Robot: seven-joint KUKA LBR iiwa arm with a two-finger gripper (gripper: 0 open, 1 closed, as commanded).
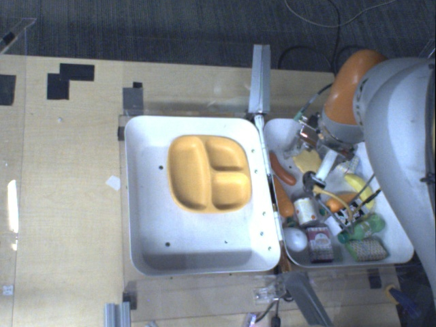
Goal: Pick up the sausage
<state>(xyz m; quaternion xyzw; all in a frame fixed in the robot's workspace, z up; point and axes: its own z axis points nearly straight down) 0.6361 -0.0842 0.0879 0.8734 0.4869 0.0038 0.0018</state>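
Sausage (283, 169): red-orange, lying free in the right bin (279, 131). It's just view-right of the yellow tray (208, 172), across the wall between the bins and hard against the right bin's tray-side wall. It runs slantwise, upper end nearer the tray's top corner. Nothing grips it.

Claw (310, 138): over the right bin, view-right of the tray and a bit farther from it than the sausage, level with the tray's top edge. It's near the sausage's upper end but apart from it. Apart or together: can't tell, too cluttered and small at this angle. Nothing visibly held.

Arm (395, 128) comes in from the side far from the tray, orange band (351, 80) above the tray's top line.

Other items, all view-right of the tray in the right bin:
- pale yellow block (308, 161), just past the sausage
- banana (357, 184), farther out
- orange piece (286, 206), below the sausage, level with the tray's lower half
- small jar (306, 210), beside that
- white ball (295, 238) and dark red box (320, 244), below the tray's bottom edge
- green item (361, 228), farthest out

The tray sits mid left bin (146, 203), on the counter (61, 182).
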